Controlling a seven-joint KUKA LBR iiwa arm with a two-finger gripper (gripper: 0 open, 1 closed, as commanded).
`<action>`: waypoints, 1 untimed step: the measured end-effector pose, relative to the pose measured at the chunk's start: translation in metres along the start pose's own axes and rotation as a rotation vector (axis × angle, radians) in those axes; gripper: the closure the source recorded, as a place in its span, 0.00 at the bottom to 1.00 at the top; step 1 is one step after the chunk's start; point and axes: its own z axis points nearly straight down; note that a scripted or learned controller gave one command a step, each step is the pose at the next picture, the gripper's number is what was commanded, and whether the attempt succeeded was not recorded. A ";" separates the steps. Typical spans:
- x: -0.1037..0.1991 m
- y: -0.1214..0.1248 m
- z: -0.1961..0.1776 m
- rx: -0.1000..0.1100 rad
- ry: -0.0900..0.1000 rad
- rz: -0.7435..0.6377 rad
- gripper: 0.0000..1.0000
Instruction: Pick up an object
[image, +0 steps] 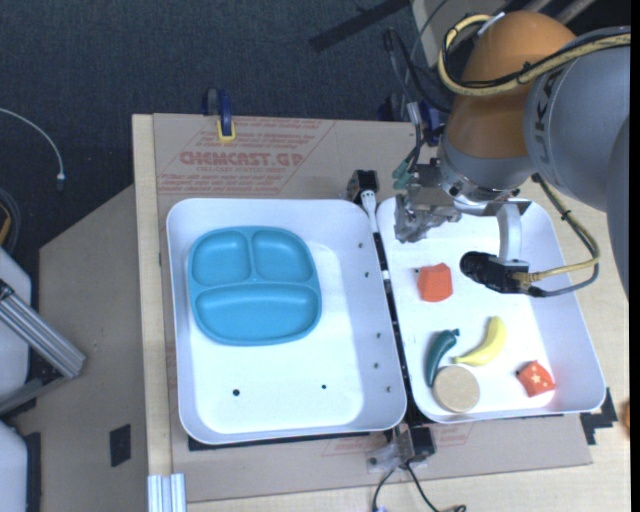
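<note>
Objects for the picking all lie loose in the right-hand bin (560, 230): an orange block (434, 283) just below the tool (415, 225), a yellow banana (484, 343) and a dark green piece (440, 352) farther below, a round tan disc (456, 388) beyond those, and a small red piece (536, 377) off toward the bin's far lower corner. Nothing is lifted, so the whole pick seems still to be done. The tool hangs over the bin's upper left part, nothing visible between its tips; whether it is spread or closed I cannot tell. A blue divided plate (255, 283) sits in the other bin (200, 400), well away.
</note>
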 end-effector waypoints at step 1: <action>0.052 0.008 -0.003 0.000 -0.001 0.000 1.00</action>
